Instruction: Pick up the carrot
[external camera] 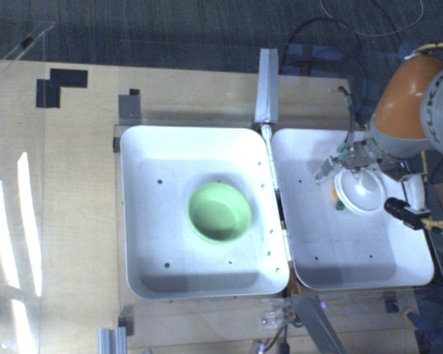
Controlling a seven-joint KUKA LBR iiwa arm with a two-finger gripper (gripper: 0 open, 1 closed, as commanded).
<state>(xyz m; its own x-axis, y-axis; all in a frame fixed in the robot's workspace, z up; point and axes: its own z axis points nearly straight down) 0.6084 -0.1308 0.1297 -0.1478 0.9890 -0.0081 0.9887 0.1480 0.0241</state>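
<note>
Starting at the left of the light wooden tabletop [74, 220], I see the left shallow white plastic bin [151, 264], and sitting near its middle a pale green round bowl [220, 211], open side up. It has nothing to do with my job, and it lies well apart from the arm.

Crossing the divider into the right shallow white plastic bin [354, 260], I find what I take to be the carrot [334, 193]: a small orange sliver peeking out at the left rim of a white round bowl-like object [361, 190] in the bin's upper half, toward the tabletop's far edge. Most of the carrot is hidden, so I cannot judge its long axis with any confidence.

The tool [338, 164] hangs just above and slightly beyond that orange sliver, with the grey and orange arm [410, 109] behind it at the right. I cannot tell whether the tool is spread or pressed together; the metal parts blur together there.

So my judgement is that the carrot lies just toward the near side of the tool, tucked against the white object's left rim, and that neighbour may crowd the grasp.
</note>
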